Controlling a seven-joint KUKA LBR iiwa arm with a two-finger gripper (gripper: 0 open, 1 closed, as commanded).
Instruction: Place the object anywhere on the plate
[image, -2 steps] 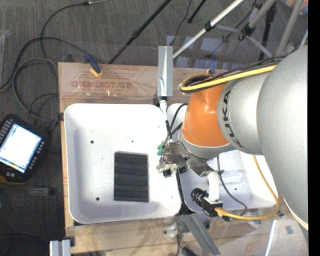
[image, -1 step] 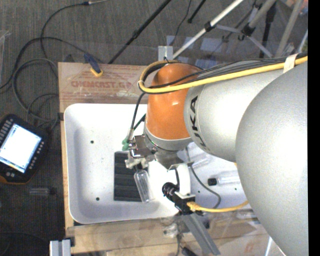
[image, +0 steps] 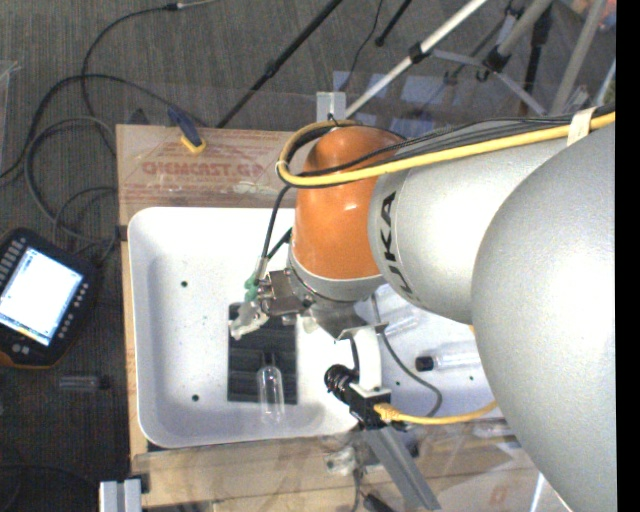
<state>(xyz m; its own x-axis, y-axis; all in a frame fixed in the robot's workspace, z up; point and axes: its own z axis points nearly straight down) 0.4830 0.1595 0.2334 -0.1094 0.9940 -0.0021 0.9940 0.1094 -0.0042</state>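
Note:
My gripper (image: 263, 362) appears as a black block hanging low over the left white bin (image: 170, 300), near its front middle. The orange wrist band (image: 335, 210) and the grey arm cover what lies behind and to the right of it. A small clear rounded piece (image: 270, 390) shows at the front edge of the black block. I cannot tell whether it is a loose object or part of the gripper, nor whether it is held.
The right bin (image: 450, 385) is mostly hidden by the arm; a clear tube-like item (image: 445, 357) lies in its visible strip. A yellow cable (image: 430, 415) trails by the divider. A tablet (image: 38, 297) sits left of the bench.

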